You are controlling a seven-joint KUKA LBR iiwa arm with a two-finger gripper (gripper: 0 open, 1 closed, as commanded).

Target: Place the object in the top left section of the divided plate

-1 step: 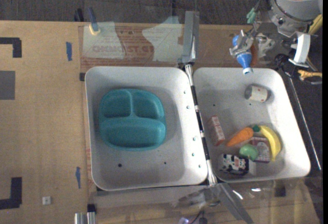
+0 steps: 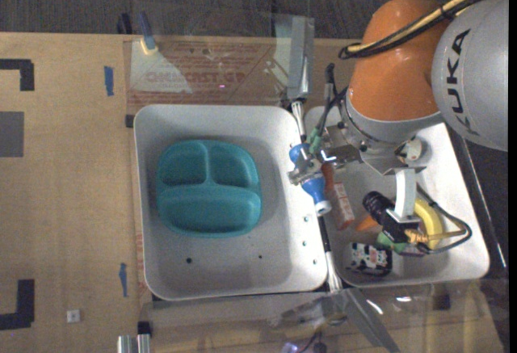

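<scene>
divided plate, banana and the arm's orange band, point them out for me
divided plate [image 2: 208,186], camera view, ridge above its large lower section
banana [image 2: 429,222], camera view, middle of its yellow curve
orange band [image 2: 400,60], camera view, top of the dome

Left bin [image 2: 153,262]: holds the divided plate [image 2: 208,187], left of centre, toward the bin's far side. Right bin [image 2: 464,262]: touching the left bin along the shared rim; holds a banana [image 2: 432,222] at right, a small patterned object [image 2: 371,258] at the near edge and a carrot-like piece [image 2: 367,224] between them. Arm [image 2: 420,60]: above the right bin's far half.
</scene>
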